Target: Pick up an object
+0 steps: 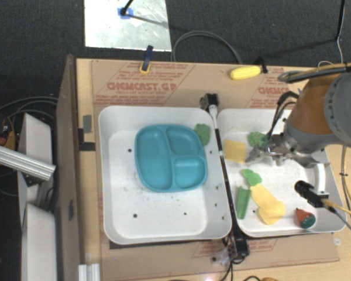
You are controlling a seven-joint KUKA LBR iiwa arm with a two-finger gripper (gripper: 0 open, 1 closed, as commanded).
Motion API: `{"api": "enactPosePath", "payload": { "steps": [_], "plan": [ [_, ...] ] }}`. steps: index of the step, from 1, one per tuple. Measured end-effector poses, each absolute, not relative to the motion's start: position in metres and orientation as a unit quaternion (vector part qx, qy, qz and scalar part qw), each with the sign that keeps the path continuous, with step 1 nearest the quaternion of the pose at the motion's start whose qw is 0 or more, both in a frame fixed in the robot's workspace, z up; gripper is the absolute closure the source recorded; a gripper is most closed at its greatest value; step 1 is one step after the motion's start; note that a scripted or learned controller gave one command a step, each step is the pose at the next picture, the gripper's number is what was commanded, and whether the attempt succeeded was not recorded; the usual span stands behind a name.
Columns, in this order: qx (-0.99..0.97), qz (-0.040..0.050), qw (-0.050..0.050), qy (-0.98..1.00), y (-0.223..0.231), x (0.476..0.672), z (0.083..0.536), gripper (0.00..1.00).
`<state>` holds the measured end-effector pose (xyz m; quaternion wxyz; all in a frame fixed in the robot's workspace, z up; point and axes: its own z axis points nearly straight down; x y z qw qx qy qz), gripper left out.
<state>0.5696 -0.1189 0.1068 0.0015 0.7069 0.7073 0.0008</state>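
The arm comes in from the right, and my gripper is low in the right bin, near its back middle. A green broccoli-like piece lies just behind the gripper tip, and a yellow block sits just to its left. Nothing shows between the fingers. Nearer the front lie a small light-green piece, a dark green stick, a pale yellow chunk and a red and green strawberry-like toy.
The left bin holds a blue divided plate with a green leafy piece at its back right corner. A black divider runs between the bins. A yellow object lies on the cardboard behind the right bin.
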Motion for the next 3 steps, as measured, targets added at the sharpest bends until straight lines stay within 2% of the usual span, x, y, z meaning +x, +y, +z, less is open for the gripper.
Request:
{"api": "enactPosePath", "payload": {
  "steps": [1, 2, 3],
  "plan": [
    [0.707, -0.0007, -0.003, 0.708, -0.087, 0.522, 0.087, 0.00],
    [0.708, 0.0000, 0.001, 0.706, -0.128, 0.532, 0.084, 0.00],
    [0.704, 0.0021, 0.002, 0.710, -0.095, 0.577, 0.085, 0.00]
  ]
}}
